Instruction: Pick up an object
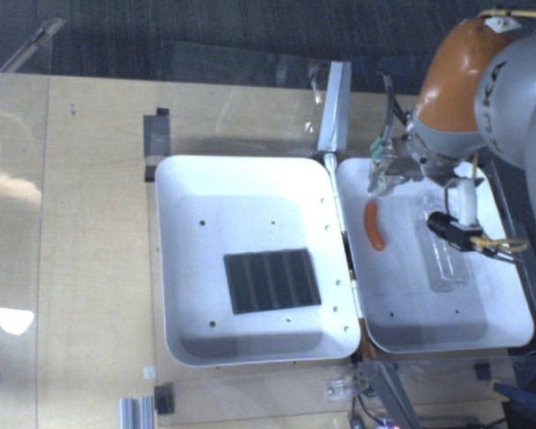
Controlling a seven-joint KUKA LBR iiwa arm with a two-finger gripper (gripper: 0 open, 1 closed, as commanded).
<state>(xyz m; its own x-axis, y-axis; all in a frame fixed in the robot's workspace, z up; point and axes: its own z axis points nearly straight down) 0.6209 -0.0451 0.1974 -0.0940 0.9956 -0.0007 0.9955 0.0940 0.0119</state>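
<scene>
While the grey arm (496, 70) leans in from the right, its glossy orange band catching the light, the gripper (389, 179) hangs over the far left corner of the right bin (509, 324). It's a small metallic cluster, bright and angular. Whether it is clenched or released, I cannot tell from this slant; nothing is seen in its grasp.

Just below it, on the bin floor, lies the sausage (373, 227). It's a smooth, orange-red piece, rounded at both ends, lying lengthwise close to the bin's left wall. Its far tip sits just beside the gripper, though I cannot say they touch.

Further right in the same bin there's a bottle (444, 264). It's clear plastic, long and cylindrical, lying on its side and nearly vanishing against the white floor. It is apart from the sausage.

Over to the left bin (188, 239), also white with rounded corners and a few small dark holes dotting the floor. One thing here is a slab (272, 281), dark grey, flat and rectangular, with parallel ridges running along its top. It rests a little right of centre, towards the near side, slightly askew to the walls.

Both bins sit edge to edge on the pale wood-grain table (89, 257).
</scene>
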